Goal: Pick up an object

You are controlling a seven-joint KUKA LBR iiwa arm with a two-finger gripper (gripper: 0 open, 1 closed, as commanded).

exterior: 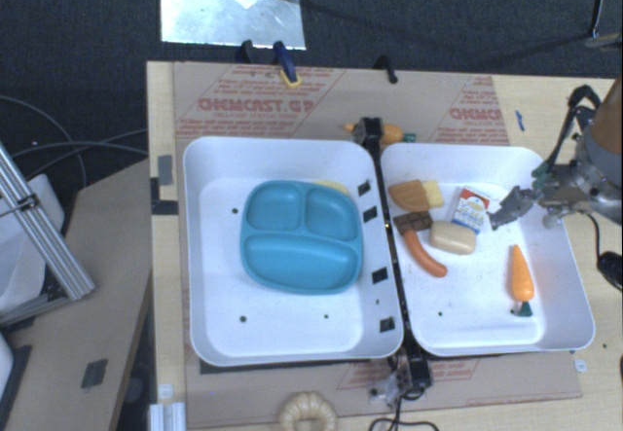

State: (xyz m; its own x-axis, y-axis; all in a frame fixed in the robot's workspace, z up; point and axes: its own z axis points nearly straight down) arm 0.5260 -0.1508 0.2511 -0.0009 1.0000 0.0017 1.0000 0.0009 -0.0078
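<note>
The right bin holds several toy foods. A tan bread slice and a yellow cheese piece lie at its far left. A small white, red and blue box is near the middle, with a beige oval block just in front of it. A brown bar and an orange-red sausage lie by the divider. An orange carrot rests at the right. My gripper hovers above the bin's right part, right of the box and above the carrot, open with nothing between its fingers.
The left bin holds a blue divided plate, with a pale yellow item peeking out behind it. A yellow object lies on the cardboard behind the bins. A beige ring sits at the bench's front edge.
</note>
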